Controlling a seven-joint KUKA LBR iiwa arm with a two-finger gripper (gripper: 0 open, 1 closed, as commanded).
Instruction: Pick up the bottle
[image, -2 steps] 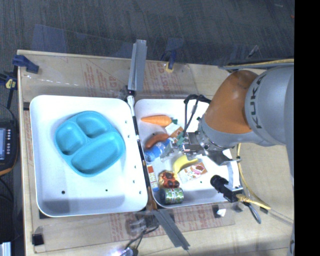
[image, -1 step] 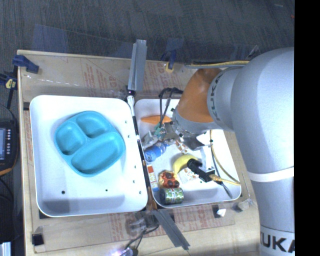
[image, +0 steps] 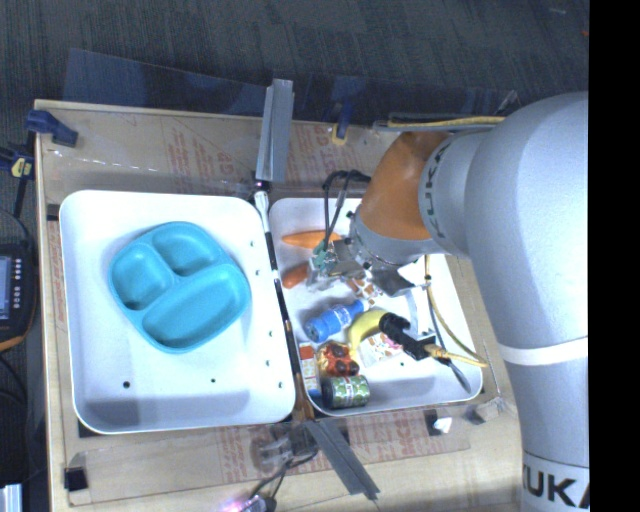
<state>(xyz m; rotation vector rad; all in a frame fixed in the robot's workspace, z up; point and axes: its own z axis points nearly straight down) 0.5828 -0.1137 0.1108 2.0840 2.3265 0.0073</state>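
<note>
Camera view shows the arm (image: 500, 200) reaching from the right over the right bin (image: 462, 380), with the gripper (image: 345, 262) low among the clutter near that bin's upper left part. Whether the gripper is wide, narrow or closed on anything cannot be told, because the wrist covers it. The bottle (image: 331, 322), blue with a white cap, lies on its side on the bin floor just below the gripper and apart from it. Nothing shows it being held, so the step in hand looks like the approach before the grasp.

The bottle's long axis runs at a slant, rising from lower left to upper right, with the cap at the upper right end pointing toward the banana (image: 366, 325), which lies just beside it. A can (image: 345, 392) lies below the bottle, and two carrots (image: 300, 240) lie above the gripper's left side. The next move probably calls for shifting down toward the bottle, turning to close across its narrow width, and keeping off the banana.
</note>
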